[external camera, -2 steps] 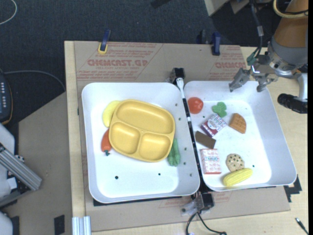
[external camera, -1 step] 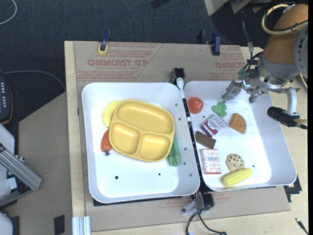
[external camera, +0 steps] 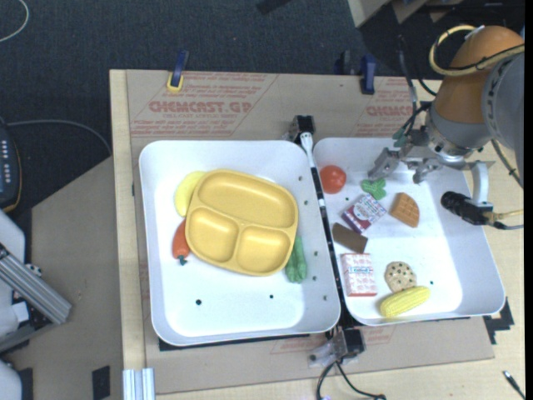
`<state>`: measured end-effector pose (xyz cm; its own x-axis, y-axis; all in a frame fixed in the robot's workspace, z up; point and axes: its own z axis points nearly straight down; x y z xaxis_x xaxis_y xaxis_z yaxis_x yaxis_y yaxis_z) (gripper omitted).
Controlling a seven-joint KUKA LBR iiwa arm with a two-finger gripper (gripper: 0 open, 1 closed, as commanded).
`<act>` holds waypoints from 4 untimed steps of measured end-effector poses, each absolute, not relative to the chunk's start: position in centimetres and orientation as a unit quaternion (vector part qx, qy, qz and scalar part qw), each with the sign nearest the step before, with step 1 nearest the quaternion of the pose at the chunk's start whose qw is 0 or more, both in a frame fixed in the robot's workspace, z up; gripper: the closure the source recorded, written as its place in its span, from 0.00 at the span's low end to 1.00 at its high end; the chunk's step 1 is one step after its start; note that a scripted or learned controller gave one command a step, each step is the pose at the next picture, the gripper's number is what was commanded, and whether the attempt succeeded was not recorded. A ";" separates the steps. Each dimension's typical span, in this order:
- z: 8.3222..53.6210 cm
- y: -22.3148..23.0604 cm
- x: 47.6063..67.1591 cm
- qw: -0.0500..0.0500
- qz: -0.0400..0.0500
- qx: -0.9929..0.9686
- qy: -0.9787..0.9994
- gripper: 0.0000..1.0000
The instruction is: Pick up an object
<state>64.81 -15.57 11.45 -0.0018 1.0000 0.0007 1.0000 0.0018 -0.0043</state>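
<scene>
My gripper (external camera: pixel 405 167) hangs over the back of the right bin (external camera: pixel 475 261), open, with nothing between its fingers. Just below and left of it lie a small green piece (external camera: pixel 373 188) and a red tomato (external camera: pixel 333 177). A brown bread piece (external camera: pixel 405 209) sits right under the gripper, next to a red-and-white packet (external camera: pixel 365 212). Further forward in this bin are a brown bar (external camera: pixel 350 238), a red-and-white box (external camera: pixel 359 273), a cookie (external camera: pixel 400 274) and a yellow corn cob (external camera: pixel 405 301).
The left bin (external camera: pixel 158 223) holds a yellow divided tray (external camera: pixel 241 222), with a yellow fruit (external camera: pixel 187 192) and a red-orange pepper (external camera: pixel 180 243) at its left edge and a green vegetable (external camera: pixel 296 261) at its right. The right side of the right bin is bare.
</scene>
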 end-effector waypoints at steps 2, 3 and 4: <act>9.7 -15.5 65.0 -0.002 -0.001 -0.706 -0.708 1.00; 14.3 -15.9 64.7 -0.003 -0.001 -0.707 -0.707 1.00; 20.7 -15.9 64.6 -0.004 -0.002 -0.707 -0.707 1.00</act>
<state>64.56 -15.93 20.74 -0.0004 1.0000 -0.0024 1.0000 0.0004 0.0079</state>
